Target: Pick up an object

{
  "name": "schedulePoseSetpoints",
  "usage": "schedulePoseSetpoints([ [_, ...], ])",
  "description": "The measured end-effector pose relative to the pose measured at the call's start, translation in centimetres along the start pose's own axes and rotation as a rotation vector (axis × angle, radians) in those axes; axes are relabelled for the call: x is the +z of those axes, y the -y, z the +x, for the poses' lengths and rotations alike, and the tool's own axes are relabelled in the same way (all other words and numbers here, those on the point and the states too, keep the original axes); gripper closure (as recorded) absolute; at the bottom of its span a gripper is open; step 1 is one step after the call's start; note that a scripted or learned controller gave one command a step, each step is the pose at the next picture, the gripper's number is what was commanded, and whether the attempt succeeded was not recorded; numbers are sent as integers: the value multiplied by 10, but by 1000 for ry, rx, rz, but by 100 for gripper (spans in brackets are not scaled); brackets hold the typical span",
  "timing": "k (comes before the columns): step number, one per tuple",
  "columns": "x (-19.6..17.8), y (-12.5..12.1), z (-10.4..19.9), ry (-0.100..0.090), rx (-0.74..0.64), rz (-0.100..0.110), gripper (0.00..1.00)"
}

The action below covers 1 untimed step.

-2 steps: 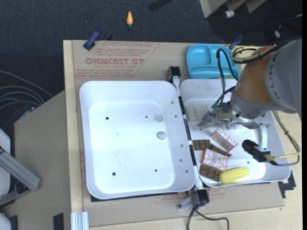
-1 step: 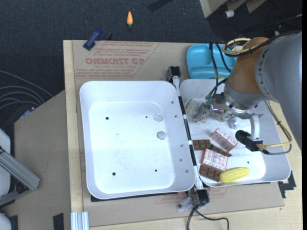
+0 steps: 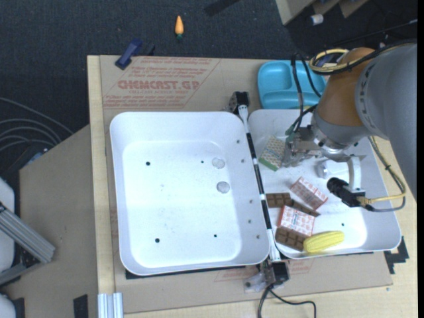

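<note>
The arm [image 3: 371,91] reaches in from the right over the far part of the right bin [image 3: 384,234], its bulk hiding much of that bin's far side. The gripper [image 3: 295,148] hangs low just beside a pale green packet [image 3: 271,154]; whether it is open or closed cannot be told, since the wrist covers it. Nearer in the same bin lie a yellow corn cob [image 3: 323,241], a red-and-white box [image 3: 309,192], another printed box [image 3: 295,221] and what look like 2 brown chocolate bars [image 3: 279,199]. The left bin [image 3: 132,128] sits alongside. A blue tray [image 3: 279,85] is partly hidden beyond.
</note>
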<state>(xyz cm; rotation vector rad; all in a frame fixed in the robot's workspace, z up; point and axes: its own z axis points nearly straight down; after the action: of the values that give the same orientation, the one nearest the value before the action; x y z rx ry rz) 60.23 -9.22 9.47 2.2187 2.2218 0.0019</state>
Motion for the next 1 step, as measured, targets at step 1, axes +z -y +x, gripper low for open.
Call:
schedulePoseSetpoints([
  [1, 0, 0, 0, 0, 0, 0, 0],
])
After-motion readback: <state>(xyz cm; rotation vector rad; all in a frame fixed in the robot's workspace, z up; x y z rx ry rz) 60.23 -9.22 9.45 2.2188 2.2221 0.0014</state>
